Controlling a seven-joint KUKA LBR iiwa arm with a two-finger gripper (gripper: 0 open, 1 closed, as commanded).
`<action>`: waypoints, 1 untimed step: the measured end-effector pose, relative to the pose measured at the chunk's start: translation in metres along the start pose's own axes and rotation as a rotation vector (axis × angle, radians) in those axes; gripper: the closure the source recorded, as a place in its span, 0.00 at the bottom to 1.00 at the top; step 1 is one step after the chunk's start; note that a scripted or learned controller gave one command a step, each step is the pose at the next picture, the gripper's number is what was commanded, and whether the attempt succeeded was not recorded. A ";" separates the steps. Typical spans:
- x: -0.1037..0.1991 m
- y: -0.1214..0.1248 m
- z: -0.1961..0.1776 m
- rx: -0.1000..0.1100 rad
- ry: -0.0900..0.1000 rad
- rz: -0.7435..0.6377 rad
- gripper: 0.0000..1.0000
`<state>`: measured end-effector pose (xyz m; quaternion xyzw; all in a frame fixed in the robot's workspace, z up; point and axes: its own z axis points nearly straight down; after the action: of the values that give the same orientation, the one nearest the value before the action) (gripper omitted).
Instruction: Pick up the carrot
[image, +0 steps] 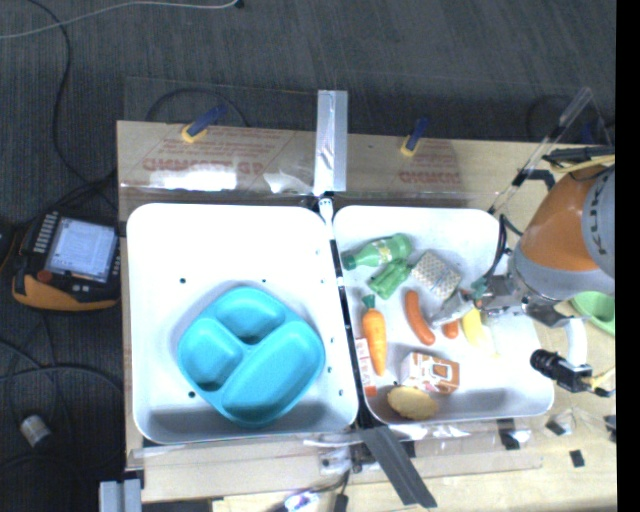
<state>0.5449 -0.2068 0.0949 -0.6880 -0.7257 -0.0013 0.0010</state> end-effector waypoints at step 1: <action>0.100 -0.056 -0.067 0.004 -0.002 -0.085 0.00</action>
<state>0.4834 -0.1099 0.1619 -0.6565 -0.7543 0.0008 0.0016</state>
